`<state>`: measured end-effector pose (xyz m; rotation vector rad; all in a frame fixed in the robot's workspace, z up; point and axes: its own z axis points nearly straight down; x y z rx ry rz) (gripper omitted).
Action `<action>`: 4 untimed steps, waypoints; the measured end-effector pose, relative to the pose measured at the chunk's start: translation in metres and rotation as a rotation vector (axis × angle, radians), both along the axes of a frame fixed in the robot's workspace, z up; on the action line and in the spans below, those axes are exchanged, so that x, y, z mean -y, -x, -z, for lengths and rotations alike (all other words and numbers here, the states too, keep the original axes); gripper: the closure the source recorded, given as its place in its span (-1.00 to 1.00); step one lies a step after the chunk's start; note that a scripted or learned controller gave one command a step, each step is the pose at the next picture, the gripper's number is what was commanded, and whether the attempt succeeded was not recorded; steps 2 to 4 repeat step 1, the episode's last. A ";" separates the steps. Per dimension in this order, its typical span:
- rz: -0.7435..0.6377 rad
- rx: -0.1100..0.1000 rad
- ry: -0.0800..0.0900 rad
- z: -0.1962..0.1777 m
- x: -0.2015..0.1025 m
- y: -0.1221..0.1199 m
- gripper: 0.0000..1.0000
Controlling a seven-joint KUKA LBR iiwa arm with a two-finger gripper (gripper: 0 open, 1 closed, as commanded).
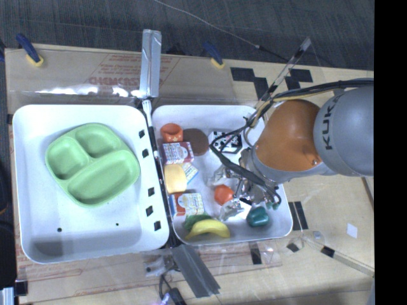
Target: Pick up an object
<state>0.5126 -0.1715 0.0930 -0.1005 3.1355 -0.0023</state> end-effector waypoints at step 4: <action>-0.060 -0.003 -0.004 0.001 -0.082 0.011 -1.00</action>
